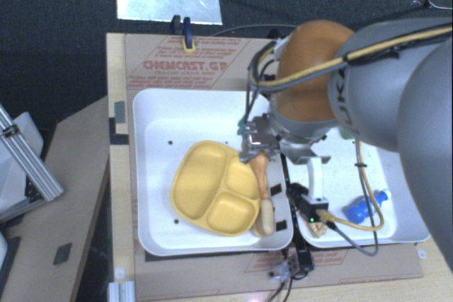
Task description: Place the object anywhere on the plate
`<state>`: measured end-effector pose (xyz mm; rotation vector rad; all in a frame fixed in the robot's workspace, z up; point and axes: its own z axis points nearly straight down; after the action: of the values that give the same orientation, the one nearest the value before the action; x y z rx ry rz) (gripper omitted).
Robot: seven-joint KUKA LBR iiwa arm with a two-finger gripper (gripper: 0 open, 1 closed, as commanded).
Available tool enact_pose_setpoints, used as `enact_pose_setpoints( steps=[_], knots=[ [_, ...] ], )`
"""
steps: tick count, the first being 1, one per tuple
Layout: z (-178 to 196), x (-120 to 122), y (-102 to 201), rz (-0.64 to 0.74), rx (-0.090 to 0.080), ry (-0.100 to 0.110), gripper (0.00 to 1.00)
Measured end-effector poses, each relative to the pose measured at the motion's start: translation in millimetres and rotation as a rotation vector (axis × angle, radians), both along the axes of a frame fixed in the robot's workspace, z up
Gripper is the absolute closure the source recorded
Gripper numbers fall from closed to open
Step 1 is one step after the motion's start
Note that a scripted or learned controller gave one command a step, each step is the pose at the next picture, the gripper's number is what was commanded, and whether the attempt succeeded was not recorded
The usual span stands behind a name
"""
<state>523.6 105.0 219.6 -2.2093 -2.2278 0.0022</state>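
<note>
A yellow divided plate (205,184) lies in the left white bin (152,145). My gripper (253,151) hangs over the plate's right edge, shut on the top end of a tan wooden spoon (263,194). The spoon points down toward the near side, along the plate's right rim. Its rounded lower end is at the bin's right wall. I cannot tell whether that end rests on the plate or is just above it.
A small blue object (364,208) lies in the right bin (400,212), near its front. Cables and a black fitting (306,205) hang from the arm over the wall between the bins. Brown cardboard (184,64) lies under the bins at the back.
</note>
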Motion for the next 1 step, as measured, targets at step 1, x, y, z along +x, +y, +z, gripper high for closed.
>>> enact_pose_setpoints(
  steps=[1],
  knots=[
    [4.3,-30.0,30.7,0.000,0.000,-0.001,1.00]
  ],
)
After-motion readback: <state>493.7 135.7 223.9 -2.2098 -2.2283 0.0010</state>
